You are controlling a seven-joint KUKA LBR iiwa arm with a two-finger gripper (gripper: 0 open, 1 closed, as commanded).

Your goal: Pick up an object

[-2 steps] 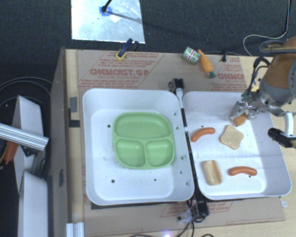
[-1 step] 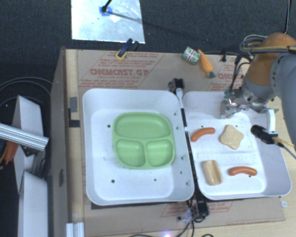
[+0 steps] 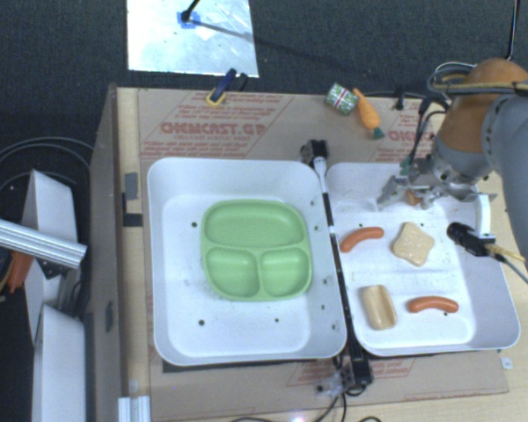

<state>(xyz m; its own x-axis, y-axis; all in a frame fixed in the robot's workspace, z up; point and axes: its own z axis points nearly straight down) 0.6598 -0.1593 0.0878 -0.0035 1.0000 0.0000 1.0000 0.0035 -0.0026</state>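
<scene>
Camera view | gripper (image 3: 408, 189) seen at right bin's (image 3: 488, 275) far edge, jaws spread, nothing held | bread slice (image 3: 413, 243) lying mid-bin, sausages (image 3: 362, 237) beside it | green tray (image 3: 256, 250) in left bin.

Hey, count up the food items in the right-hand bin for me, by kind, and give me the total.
Sausages: 2, the first sausage near the divider and the second sausage toward the front.
Bread slices: 1, the bread slice.
Bread rolls: 1, the bread roll.
Total: 4 in the right bin.
</scene>
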